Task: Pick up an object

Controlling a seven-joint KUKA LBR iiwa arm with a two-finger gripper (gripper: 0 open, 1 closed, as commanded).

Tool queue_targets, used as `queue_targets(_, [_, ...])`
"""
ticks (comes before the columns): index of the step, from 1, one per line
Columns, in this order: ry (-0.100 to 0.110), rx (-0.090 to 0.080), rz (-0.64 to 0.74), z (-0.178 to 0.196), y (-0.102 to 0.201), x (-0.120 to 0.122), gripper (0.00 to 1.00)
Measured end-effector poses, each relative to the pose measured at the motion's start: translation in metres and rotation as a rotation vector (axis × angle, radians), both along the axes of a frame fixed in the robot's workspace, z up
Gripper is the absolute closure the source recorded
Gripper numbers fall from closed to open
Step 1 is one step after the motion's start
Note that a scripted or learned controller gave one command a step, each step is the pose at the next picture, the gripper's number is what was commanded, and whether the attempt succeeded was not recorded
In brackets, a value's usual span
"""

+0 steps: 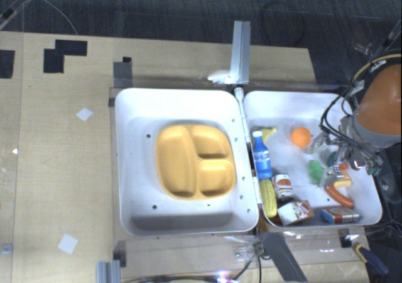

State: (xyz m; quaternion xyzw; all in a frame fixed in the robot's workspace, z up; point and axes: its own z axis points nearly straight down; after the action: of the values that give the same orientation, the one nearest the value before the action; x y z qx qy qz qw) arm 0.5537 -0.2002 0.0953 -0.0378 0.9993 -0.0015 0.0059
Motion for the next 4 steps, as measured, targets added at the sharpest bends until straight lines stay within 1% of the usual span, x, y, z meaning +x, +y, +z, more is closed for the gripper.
queue_targets(1, [-0.002,0.004,-0.149,-0.006,0.038,0.049,0.0])
queue_targets(2, [0.014,0.005,-0.466,-0.008,0.0,0.107,0.0])
queue_targets(3, [0.001,0.01,-0.711,0.014,0.054,0.09,0.0])
queue_targets(4, [0.0,0.006,-1.083,-0.004,0.106,0.108,0.0])
